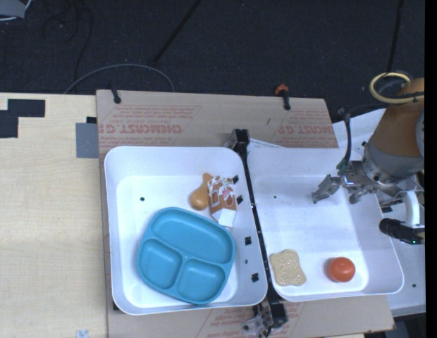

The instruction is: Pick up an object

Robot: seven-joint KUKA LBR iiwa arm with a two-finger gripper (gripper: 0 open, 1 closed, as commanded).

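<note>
Two spread jaws (338, 191) hang open over the right bin (314, 169), holding nothing.

Two white bins: left bin (123, 189), right bin (303, 182). One blue tray (185, 254), three compartments, in left bin. One orange-brown item (200, 196) and one brown-white packet (222, 194) beside it, left bin. One toast slice (287, 267) and one red tomato (340, 269) in right bin. One gripper (338, 187). Two clamps at cardboard's far edge: one black (115, 95), one orange-topped (282, 94).
</note>
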